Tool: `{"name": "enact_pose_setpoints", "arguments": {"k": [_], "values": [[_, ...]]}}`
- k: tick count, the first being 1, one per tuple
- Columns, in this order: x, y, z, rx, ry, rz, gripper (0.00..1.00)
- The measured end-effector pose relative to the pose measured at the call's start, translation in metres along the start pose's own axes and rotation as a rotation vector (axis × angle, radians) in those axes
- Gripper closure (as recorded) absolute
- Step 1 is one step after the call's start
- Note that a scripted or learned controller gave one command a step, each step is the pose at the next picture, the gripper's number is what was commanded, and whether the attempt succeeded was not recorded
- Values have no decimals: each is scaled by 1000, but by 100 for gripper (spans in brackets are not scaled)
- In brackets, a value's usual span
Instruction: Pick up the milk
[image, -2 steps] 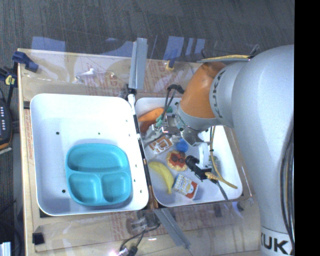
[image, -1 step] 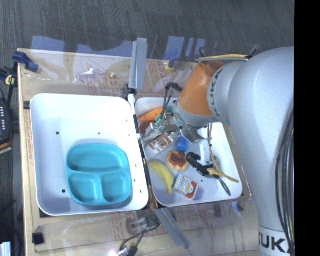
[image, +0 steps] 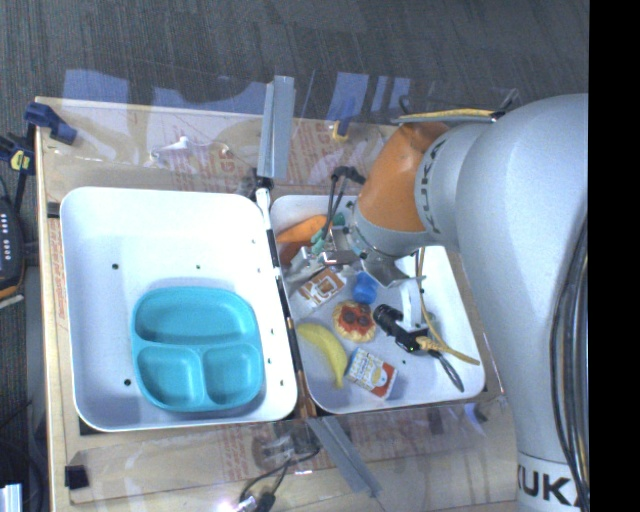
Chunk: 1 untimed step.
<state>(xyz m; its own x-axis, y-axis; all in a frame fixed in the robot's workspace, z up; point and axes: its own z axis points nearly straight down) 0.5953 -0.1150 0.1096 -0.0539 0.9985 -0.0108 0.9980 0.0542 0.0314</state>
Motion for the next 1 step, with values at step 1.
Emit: {"name": "enact_pose_setpoints", "arguments": {"k": [1], "values": [[-5,4,-15,-14,-10,1,100]]}}
